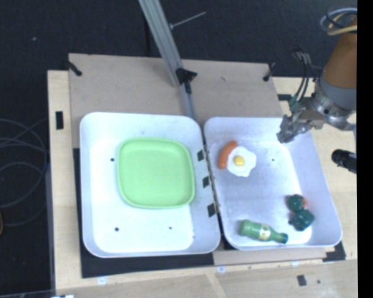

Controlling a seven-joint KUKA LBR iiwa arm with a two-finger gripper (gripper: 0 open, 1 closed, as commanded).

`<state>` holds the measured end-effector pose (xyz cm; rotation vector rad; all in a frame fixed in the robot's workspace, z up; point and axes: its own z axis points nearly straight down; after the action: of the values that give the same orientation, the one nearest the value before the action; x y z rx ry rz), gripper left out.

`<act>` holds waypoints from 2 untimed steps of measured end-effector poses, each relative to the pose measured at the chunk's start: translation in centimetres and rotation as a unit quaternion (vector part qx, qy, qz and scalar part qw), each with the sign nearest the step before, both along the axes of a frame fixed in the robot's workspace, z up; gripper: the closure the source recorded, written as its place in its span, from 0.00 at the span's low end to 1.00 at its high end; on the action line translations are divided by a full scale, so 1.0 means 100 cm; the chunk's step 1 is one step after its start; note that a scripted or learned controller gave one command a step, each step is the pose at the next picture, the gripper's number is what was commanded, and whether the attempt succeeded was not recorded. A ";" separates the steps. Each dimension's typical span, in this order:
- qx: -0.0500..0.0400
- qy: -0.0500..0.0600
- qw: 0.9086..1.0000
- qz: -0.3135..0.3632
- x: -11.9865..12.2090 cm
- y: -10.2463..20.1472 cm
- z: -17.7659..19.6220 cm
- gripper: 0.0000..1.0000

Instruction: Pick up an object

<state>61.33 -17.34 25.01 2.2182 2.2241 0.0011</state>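
Gripper [287, 135] over right bin [317, 166] far corner; finger state unreadable. Risk: descent onto bare floor, missing fried egg [241, 162].

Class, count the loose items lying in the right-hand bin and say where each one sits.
4. The orange sausage and the fried egg touch near the bin's upper left; the green bottle lies along the near edge; the dark teal toy is at the lower right.
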 end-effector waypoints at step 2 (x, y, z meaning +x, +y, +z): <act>0.000 0.000 1.000 0.001 0.002 0.105 0.014 1.00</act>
<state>61.52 -6.80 26.39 2.2168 2.2256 0.0027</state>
